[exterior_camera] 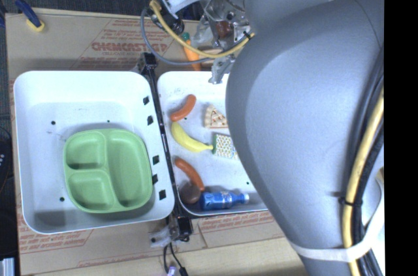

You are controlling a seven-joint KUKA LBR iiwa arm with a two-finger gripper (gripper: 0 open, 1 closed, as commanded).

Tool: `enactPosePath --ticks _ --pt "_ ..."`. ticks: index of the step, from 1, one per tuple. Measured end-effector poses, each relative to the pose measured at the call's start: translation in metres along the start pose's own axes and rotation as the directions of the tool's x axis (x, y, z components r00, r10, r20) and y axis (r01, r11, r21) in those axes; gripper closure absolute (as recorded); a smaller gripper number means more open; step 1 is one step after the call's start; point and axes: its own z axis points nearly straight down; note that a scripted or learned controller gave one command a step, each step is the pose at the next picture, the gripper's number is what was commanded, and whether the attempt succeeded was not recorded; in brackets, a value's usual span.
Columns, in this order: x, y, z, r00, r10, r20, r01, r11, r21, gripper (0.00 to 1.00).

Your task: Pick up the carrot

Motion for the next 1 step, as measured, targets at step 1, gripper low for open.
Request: enactPosePath --ticks 1 --pt "-0.0373 -0.0227 0.1422 1.000 0.003 0.004 -0.003 1.000 0.002 0.00"
